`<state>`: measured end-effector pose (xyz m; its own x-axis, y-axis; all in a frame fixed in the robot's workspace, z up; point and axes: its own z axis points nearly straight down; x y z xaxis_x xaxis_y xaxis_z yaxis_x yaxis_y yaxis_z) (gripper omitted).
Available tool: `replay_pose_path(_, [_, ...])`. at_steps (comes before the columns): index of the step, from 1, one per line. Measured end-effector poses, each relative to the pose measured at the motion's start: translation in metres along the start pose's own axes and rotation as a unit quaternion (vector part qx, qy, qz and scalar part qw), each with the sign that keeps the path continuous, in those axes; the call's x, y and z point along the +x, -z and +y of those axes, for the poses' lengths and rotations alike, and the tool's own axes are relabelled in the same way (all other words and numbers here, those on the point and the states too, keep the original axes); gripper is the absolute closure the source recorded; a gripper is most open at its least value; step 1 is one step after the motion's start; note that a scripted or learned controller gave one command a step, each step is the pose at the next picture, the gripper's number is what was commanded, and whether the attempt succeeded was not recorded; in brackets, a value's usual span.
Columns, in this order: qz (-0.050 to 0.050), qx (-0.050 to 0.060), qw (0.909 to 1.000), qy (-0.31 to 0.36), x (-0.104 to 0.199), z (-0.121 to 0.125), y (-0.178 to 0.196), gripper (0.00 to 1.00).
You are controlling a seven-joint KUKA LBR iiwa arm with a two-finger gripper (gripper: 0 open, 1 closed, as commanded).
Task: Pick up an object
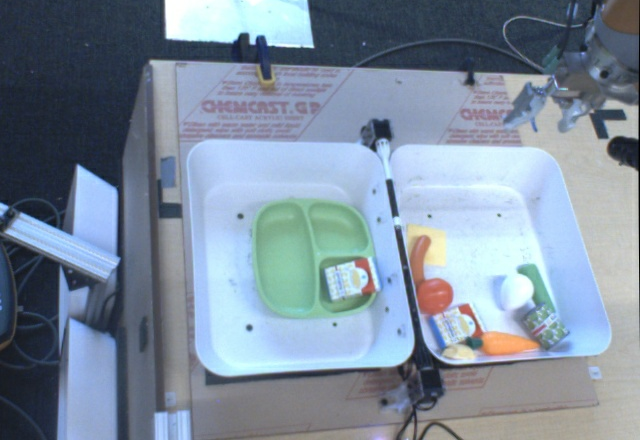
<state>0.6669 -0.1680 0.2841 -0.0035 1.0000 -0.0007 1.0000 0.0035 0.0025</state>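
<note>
Orange carrot point(509, 341): lying in the lower right of the frame, inside the right bin point(560, 190), long axis running roughly left to right, tapering toward the right; looking smooth and hard like moulded plastic.
End effector point(546, 111): hovering at the upper right of the frame, above the desk point(300, 98) just beyond the right bin's far rim, fingers spread apart and grasping nothing.
Bearing: sitting well apart, down the frame and slightly left from the end effector, across the whole bin.
Neighbours: crowding close, with a small printed carton point(455, 324) just left, a white ball point(516, 290) and a green bottle point(541, 312) just above.
Red pepper point(421, 250): lying long and slim on a yellow slice point(433, 241), axis running up and down the frame.
Left bin point(220, 178): holding a green divided plate point(290, 258), matte and rounded, carrying a second carton point(349, 279).
</note>
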Motion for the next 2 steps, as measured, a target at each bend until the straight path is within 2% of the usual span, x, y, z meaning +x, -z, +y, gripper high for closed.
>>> replay_pose_path(1, [0.0, 0.002, 1.0, -0.001, -0.027, 0.001, -0.117, 0.0])
replay_pose_path(2, [0.001, 0.002, 1.0, -0.001, -0.035, 0.001, -0.2, 0.0])
